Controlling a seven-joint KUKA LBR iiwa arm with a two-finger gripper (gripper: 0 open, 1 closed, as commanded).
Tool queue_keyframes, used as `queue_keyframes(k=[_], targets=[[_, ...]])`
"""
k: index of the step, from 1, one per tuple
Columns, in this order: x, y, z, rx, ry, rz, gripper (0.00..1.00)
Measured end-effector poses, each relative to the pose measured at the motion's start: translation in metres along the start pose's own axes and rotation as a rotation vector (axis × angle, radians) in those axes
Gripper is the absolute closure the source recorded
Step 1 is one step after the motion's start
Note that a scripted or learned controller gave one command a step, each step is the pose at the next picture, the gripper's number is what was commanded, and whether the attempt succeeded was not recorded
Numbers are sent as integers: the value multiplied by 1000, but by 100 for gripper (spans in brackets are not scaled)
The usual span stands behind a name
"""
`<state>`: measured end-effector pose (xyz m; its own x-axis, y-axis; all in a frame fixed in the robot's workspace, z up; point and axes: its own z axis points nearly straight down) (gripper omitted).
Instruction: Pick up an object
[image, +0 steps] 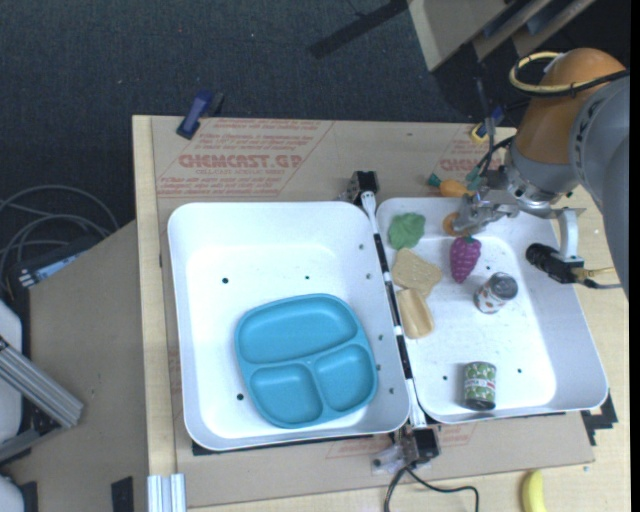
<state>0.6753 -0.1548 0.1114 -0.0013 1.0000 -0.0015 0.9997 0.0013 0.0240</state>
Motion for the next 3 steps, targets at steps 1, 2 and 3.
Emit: queue_keyframes(k=[1, 2, 3], targets=[[-45, -24, 26, 26, 1, 2, 100], [12, -44, -55, 22, 2, 0, 100], [31, -90, 4, 27, 2, 2, 100]])
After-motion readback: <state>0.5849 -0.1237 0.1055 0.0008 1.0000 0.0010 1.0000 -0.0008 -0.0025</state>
